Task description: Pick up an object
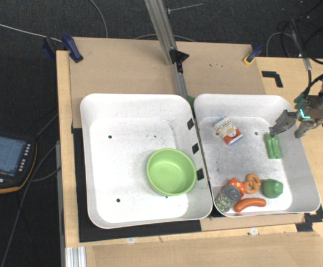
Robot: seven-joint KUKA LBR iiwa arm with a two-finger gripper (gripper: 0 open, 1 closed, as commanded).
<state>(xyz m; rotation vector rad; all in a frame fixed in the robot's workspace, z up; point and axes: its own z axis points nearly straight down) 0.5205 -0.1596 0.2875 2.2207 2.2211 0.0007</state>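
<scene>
From the fixed camera above, you are looking down on a pale wooden worktop (128,60) carrying two shallow white plastic bins side by side. The left bin (103,149) holds a round lime-green plastic bowl (171,172), sitting upright near its lower right corner.

The right bin (300,166) holds everything else, so that is where your pick has to come from. A small white-and-red snack carton (228,130) lies alone in the upper middle. A slim green stick-shaped block (272,147) lies lengthwise near the right wall. Along the lower edge, where the sloped floor seems to have let things gather, you have a cluster: a round grey metal tin (228,194), an orange pretzel-shaped toy (252,182), a red sausage-shaped toy (249,204) and a green pepper-like toy (272,188), all touching or just beside one another.

The hand (289,124) reaches in from the right, over the bin's upper right corner. Its two dark fingers (279,124) stand apart with nothing between them, one tip just above the top end of the green stick.

You would judge this to be the approach, nothing yet grasped. The green stick is the nearest candidate, lying clear of its neighbours; the risk is that it sits close to the bin wall, leaving little room for the outer finger.
</scene>
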